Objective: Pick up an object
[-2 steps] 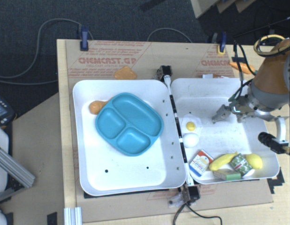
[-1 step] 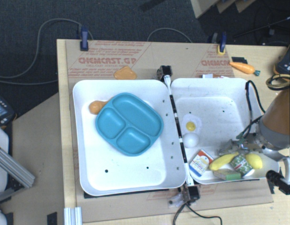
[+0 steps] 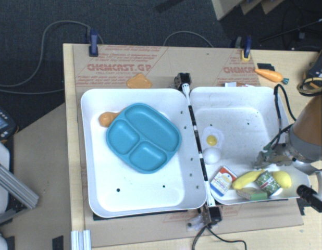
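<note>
**Two bins, cluster in right bin's near corner**

Left bin (image 3: 98,191): 1 blue tray (image 3: 144,138) hiding most of 1 orange item (image 3: 105,119). Right bin (image 3: 239,105): 1 banana (image 3: 246,179), 1 lemon (image 3: 282,179), 1 carton (image 3: 222,181), 1 egg (image 3: 211,154), green item partly buried. Hand (image 3: 270,158) hovering just above the cluster; can't tell if it's apart or together.

I see my gripper (image 3: 269,158) low in the right bin (image 3: 231,95) — just above a banana (image 3: 246,179), a lemon (image 3: 282,179) and small packets.
</note>
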Robot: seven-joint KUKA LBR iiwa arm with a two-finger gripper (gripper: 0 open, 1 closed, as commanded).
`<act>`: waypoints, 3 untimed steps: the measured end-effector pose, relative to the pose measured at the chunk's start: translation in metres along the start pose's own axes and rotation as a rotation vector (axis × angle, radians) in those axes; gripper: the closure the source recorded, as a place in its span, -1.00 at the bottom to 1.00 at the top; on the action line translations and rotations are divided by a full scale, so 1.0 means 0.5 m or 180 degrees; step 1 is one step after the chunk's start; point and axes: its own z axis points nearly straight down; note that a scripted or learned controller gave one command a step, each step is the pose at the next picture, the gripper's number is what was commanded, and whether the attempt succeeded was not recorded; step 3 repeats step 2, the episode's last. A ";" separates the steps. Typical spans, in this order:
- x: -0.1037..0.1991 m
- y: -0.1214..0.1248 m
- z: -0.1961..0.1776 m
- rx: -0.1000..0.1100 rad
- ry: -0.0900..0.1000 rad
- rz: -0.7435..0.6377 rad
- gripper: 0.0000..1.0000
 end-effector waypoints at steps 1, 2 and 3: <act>0.000 0.001 -0.019 -0.0005 -0.0003 0.0002 1.00; 0.177 0.179 -0.076 -0.0024 0.0006 -0.0043 1.00; 0.177 0.179 -0.076 -0.0024 0.0006 -0.0043 1.00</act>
